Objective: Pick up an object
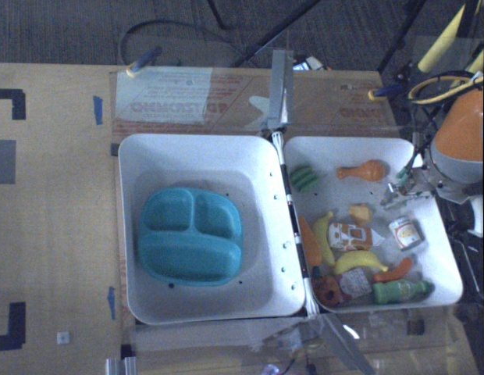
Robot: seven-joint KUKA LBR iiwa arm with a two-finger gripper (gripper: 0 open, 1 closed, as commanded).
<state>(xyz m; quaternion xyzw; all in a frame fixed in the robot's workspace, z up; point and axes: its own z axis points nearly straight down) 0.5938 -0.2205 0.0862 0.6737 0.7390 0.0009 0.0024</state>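
One end effector [400,192] hangs at the right bin's [453,268] right rim, below the orange wrist band [463,127]; its state cannot be told from this blurred view, and nothing visibly sits in it. Just beneath lies a small white jar [405,232]. Farther in are an orange drumstick toy [365,170], a green ridged piece [304,178], a carton with a face [350,237], two bananas [359,261], a carrot [308,242] and a green bottle [401,291]. The left bin [140,158] carries a teal divided tray [190,235]. Both bins rest on the table [55,233]
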